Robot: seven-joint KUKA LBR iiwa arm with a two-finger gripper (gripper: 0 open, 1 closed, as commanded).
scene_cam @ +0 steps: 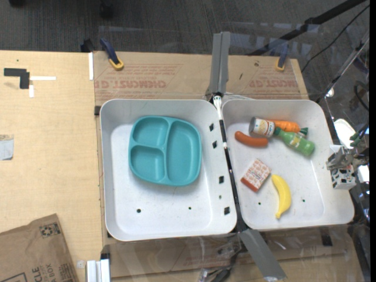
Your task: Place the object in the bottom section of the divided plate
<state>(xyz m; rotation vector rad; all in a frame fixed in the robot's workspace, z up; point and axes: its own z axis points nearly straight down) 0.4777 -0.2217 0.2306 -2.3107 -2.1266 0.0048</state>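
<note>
A teal divided plate (165, 151) lies in the left white bin (117, 204), with two small sections on its left and one long section on its right; nothing is on it. The right white bin (314, 187) holds a yellow banana (282, 195), a red-and-white cracker box (256, 175), a red sausage (251, 139), a small white jar (262, 126), an orange carrot (288, 126) and a green bottle (296, 143). My gripper (343, 169) hangs over that bin's right rim, well apart from every object, with nothing seen in it.
A metal divider (224, 151) with black clips runs between the two bins. Cardboard (158, 78) lies behind them, held by orange-tipped clamps. A wooden benchtop (47, 145) stretches to the left, with a cardboard box (35, 251) at its front corner.
</note>
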